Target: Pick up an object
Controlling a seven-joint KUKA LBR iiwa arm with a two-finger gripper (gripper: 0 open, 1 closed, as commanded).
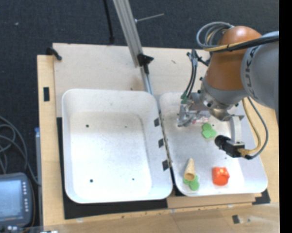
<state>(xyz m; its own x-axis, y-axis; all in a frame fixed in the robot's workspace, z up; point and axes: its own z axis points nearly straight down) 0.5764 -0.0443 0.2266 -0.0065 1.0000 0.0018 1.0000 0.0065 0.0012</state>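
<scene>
The right bin (248, 178) holds three small objects. A green piece (208, 131) lies near its middle, a tan cone with a green end (190, 170) rests near the front left, and a red-orange block (220, 175) sits to the right of the cone. My gripper (188, 116) hangs low over the bin's back left part, just left of the green piece and apart from the cone and the block. The wrist and its orange band hide what lies directly under the gripper.
The left bin (111, 144) lies beside the right one, with black clips along the shared rim (163, 142). A slanted metal pole (131, 33) rises behind the bins. Cables and a black fitting (229, 146) hang from the wrist over the right bin.
</scene>
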